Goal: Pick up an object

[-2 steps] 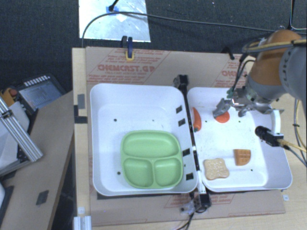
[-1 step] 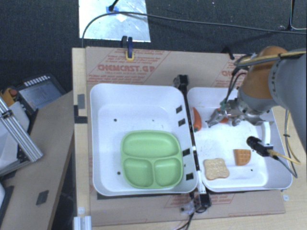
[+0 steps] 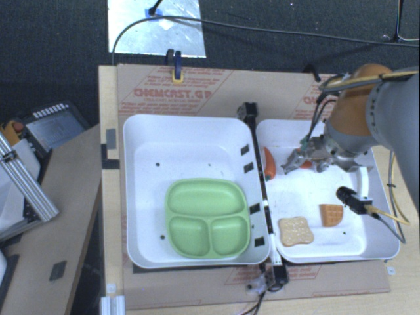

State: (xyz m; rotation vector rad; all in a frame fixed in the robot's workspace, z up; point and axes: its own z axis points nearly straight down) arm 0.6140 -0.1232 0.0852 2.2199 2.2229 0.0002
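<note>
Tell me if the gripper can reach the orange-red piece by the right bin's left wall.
Probably yes: the gripper hangs just beside the orange-red piece, nothing between them; the adjacent bin wall may crowd a grasp.

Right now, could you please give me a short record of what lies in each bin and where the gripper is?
left bin: green plate with three compartments, toward the near wall
right bin: carrot along the wall shared with the left bin; toast near the front; waffle beside the toast, apart from it
gripper: low over the right bin, close beside the carrot
held: cannot tell
</note>
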